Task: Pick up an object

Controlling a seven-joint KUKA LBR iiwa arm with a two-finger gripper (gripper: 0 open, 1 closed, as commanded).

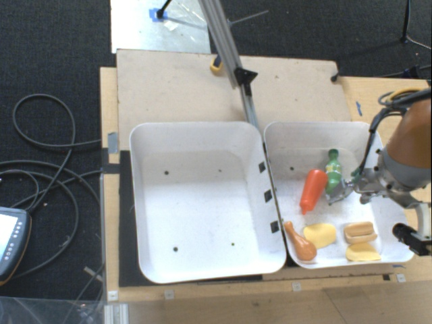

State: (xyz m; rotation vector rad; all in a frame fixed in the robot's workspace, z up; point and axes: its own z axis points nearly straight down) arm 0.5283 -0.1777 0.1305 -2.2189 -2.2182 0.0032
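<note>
Several toy foods lie in the right bin (pixel 297 137). An orange carrot (pixel 312 189) lies near the bin's middle, and a green bottle-shaped toy (pixel 333 169) stands just right of it. Along the front are a brown drumstick (pixel 299 241), a yellow lump (pixel 320 235), a hot dog in a bun (pixel 360 232) and a pale yellow slice (pixel 363 252). My gripper (pixel 339 193) reaches in from the right and sits low, just below the green toy and right of the carrot's lower end. I see nothing held in it.
The left bin (pixel 196 137) stands beside the right one, and their shared wall runs between them. A grey pole (pixel 223 36) slants over the bench from the top. Cables and a pendant (pixel 10 238) lie on the floor at left.
</note>
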